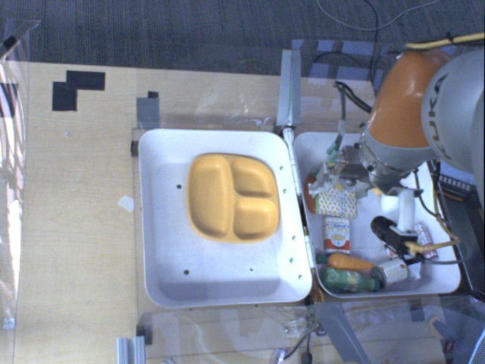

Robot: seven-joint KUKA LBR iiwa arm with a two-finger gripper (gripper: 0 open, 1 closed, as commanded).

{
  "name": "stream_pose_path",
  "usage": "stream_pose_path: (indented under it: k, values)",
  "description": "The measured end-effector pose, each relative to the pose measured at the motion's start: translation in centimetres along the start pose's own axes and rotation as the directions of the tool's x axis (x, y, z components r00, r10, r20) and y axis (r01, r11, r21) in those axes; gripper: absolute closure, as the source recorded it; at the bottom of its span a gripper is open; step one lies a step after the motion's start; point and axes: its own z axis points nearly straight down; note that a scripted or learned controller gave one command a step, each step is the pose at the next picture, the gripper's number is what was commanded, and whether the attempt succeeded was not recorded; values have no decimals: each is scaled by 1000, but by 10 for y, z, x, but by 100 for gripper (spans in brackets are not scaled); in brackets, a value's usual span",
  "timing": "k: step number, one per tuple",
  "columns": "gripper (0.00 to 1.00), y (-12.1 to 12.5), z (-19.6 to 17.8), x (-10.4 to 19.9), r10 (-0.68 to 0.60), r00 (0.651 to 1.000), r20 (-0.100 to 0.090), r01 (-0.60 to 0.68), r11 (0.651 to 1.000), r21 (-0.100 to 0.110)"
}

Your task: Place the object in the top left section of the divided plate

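A yellow divided plate (231, 197) lies in the left white bin (170, 279), with one long section on its left and two smaller ones on its right; all sections are bare. My gripper (336, 174) hangs over the upper left part of the right bin (447, 279), under the grey and orange arm. Directly below it lies a pale packet with a green dotted pattern (336, 202), touching or nearly touching the gripper; I cannot tell which.
In the right bin, a red and white carton (337, 234) lies below the packet. An orange carrot (350, 263) and a green bottle (348, 280) rest along the front wall. A metal divider (288, 89) separates the bins.
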Motion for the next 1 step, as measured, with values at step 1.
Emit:
stream_pose_path:
  k: [1]
  values:
    - [100,35,27,54,11,1000,-1,-11,1000,1]
